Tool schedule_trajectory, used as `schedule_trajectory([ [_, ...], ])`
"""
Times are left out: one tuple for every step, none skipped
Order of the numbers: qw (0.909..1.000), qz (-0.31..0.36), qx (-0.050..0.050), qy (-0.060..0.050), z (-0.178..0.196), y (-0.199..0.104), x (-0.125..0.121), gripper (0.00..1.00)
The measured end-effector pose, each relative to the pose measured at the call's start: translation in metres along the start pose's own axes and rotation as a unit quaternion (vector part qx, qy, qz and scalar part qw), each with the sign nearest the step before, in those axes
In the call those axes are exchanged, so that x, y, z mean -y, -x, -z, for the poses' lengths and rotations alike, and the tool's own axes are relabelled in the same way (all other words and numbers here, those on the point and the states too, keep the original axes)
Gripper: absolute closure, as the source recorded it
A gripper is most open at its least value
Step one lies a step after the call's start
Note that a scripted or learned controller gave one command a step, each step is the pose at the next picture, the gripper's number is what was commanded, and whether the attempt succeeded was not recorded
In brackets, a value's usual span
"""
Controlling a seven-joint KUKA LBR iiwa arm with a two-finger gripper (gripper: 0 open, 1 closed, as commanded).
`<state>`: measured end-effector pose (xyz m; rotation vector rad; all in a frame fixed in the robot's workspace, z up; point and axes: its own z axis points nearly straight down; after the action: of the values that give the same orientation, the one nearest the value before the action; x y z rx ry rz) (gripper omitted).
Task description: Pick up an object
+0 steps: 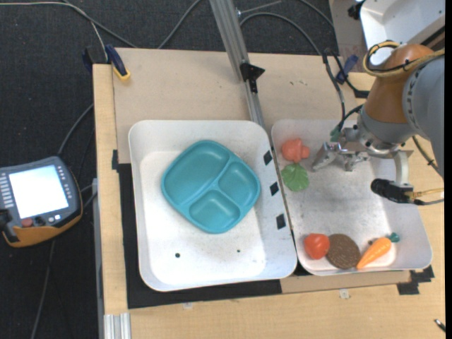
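Fingers (337, 157) spread open, empty, low over the right bin's (417, 253) far edge. Pink toy (294, 149) and green vegetable (295, 178) lie just beside, at the bin's left wall. No object lifted yet; grasp and lift remain.

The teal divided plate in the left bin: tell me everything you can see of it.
The teal divided plate looks like smooth moulded plastic, with rounded corners and raised ridges splitting it into three compartments, all bare. It lies flat and right side up, turned at an angle to the bin walls, on the floor of the left white bin, toward its upper middle. Nothing but the bin touches it; the tool is over the right bin, well apart.
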<state>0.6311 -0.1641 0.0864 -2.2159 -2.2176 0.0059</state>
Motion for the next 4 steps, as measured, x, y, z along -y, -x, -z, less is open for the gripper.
schedule_trajectory([
  [1.0, 0.0, 0.001, 0.003, -0.001, 0.0, 0.0, 0.0],
  [1.0, 0.0, 0.002, 0.005, 0.012, 0.0, -0.002, 1.0],
  [1.0, 0.0, 0.001, 0.006, 0.055, 0.001, -0.002, 1.0],
  [1.0, 0.001, 0.002, 0.007, 0.099, -0.001, -0.005, 1.0],
])
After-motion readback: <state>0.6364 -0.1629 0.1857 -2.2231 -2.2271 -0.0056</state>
